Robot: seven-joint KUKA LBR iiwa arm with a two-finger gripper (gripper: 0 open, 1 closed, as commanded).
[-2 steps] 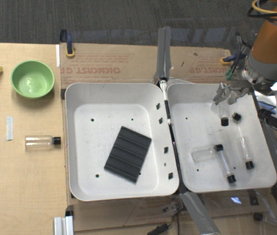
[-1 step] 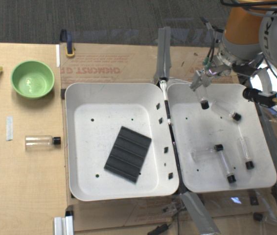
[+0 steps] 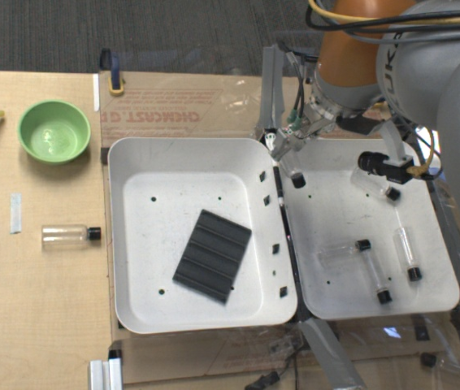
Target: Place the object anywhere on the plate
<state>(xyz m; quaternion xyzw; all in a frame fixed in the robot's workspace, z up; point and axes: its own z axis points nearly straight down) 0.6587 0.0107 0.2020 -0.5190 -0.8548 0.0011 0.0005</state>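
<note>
While the grey arm (image 3: 425, 47) reaches in from the right, I see its hand (image 3: 286, 145) hovering over the far left corner of the right bin (image 3: 327, 309), close to the wall it shares with the left bin (image 3: 118, 234). From this slanted overhead view I cannot tell whether the hand is wide or narrow, and I see nothing that I could call held. A small dark piece (image 3: 297, 180) lies on the bin floor just below it; what it is, I cannot make out.

The plate (image 3: 212, 256), a dark ribbed slab lying askew on the floor of the left bin, carries nothing. The likely objects, clear vials with black caps (image 3: 374, 280), lie near the front of the right bin, well apart from the hand and with the shared bin walls between them and the plate. One more vial (image 3: 70, 233) and a green bowl (image 3: 54, 131) sit out on the tabletop (image 3: 43, 315) to the left of the bins.

By my reading, the job is at its very start: no object secured, none carried across, none set down. Picking, crossing over to the left bin and releasing on the slab are all left to do.
</note>
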